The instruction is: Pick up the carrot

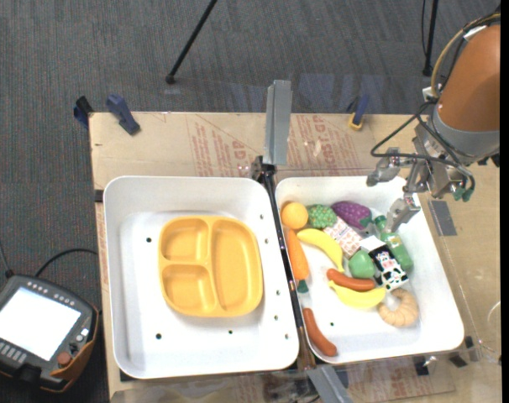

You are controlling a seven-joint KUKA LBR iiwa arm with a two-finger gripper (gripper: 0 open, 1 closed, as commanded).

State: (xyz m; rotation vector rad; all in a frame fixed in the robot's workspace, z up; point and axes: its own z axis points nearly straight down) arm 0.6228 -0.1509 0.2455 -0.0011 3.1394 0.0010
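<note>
Your carrot (298,257) lies along the left wall of the right bin (443,305), centre-right of the frame, under the orange (294,215). The end effector (403,211) hangs well apart at upper right; I cannot tell whether it is open, and nothing shows in it. Come down over the carrot's middle, closing across its width, clear of the wall.

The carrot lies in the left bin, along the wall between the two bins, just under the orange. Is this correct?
Not quite. The camera view shows the carrot in the right bin, not the left; it does lie along the dividing wall, just under the orange.
</note>
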